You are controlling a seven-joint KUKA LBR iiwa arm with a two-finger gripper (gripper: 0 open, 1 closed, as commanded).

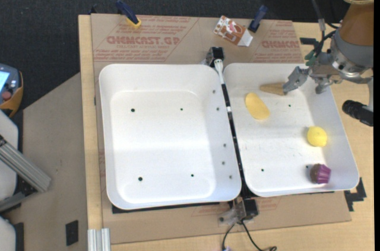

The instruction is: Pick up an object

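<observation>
The right bin holds several small objects. A flat tan piece lies near its far wall, and a pale yellow oval sits just in front of it. A yellow ball rests toward the right wall, with a purple object in the near right corner. My gripper hangs over the far right part of this bin, open, with nothing between its fingers. Its left finger is right next to the tan piece's right end.
The left bin lies beside the right one on a cardboard sheet. A small red and white packet and two blue clamps sit on the cardboard behind the bins. A black divider runs between the bins.
</observation>
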